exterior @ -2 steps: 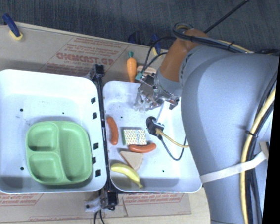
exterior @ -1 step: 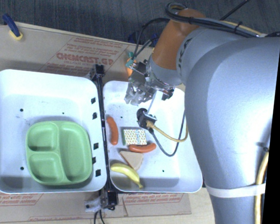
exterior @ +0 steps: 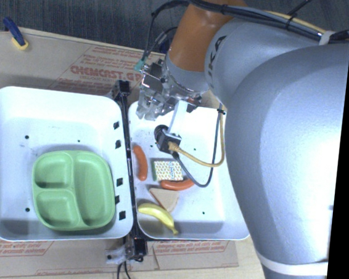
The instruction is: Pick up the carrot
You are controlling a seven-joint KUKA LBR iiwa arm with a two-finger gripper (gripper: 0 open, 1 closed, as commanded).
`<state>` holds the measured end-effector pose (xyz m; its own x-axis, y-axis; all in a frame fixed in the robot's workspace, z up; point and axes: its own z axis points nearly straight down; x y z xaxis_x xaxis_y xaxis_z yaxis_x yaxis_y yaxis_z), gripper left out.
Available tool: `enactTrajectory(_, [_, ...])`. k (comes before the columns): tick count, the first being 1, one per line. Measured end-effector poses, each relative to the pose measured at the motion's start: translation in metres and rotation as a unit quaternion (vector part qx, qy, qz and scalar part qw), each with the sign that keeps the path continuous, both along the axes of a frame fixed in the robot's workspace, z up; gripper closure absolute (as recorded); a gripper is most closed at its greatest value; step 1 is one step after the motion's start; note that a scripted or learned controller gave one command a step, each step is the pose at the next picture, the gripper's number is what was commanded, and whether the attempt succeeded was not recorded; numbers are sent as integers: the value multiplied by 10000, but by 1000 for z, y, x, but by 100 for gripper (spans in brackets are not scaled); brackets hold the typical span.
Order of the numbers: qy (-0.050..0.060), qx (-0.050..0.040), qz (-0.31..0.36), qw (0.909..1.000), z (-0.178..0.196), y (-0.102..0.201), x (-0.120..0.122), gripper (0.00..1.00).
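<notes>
A: Where is the carrot (exterior: 139,162)?
B: Centre frame, by the right bin's (exterior: 215,220) left wall, sausage (exterior: 176,183) near

A: Risk?
B: Pincer (exterior: 150,109), grip state unreadable, may strike that wall

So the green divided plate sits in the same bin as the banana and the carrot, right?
Not quite. The camera view shows the green divided plate alone in the left bin; the banana and the carrot lie in the right bin, under the arm.
</notes>
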<state>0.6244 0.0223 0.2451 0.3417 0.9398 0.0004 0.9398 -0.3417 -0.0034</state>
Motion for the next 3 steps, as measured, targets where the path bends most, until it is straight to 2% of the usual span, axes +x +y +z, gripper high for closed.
enactTrajectory(1, [17,-3,1293,9916,-54,59,-63,100])
enactTrajectory(2, [12,-4,1288,9917,-54,58,-63,0])
enactTrajectory(3, [24,-11,184,9998,-147,106,-83,0])
